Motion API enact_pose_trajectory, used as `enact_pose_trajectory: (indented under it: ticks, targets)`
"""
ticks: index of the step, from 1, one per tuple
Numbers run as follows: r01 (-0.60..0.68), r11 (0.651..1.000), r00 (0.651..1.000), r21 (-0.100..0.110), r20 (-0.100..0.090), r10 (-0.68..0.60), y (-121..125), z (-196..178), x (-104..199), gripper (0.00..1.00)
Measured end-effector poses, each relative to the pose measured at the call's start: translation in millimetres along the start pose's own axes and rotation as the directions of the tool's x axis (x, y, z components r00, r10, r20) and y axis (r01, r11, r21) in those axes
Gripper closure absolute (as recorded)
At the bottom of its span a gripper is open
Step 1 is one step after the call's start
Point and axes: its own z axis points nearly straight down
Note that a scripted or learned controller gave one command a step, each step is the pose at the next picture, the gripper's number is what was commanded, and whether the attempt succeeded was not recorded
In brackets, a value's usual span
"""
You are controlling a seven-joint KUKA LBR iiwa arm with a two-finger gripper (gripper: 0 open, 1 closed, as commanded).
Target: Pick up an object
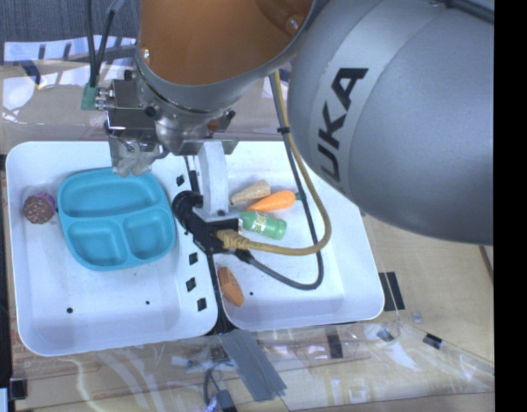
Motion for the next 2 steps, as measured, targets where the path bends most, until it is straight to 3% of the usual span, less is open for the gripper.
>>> enact_pose_trajectory:
  ticks: [1, 2]
  targets:
    - [-0.002, 1.000, 1.000, 0.006, 0.005, 0.002, -24.0, 123.2, -28.1, 1.00]
    - [-0.004, 1.000, 1.000, -0.006, 0.000, 0.004, -22.7, 61.7, -90.6, 1.00]
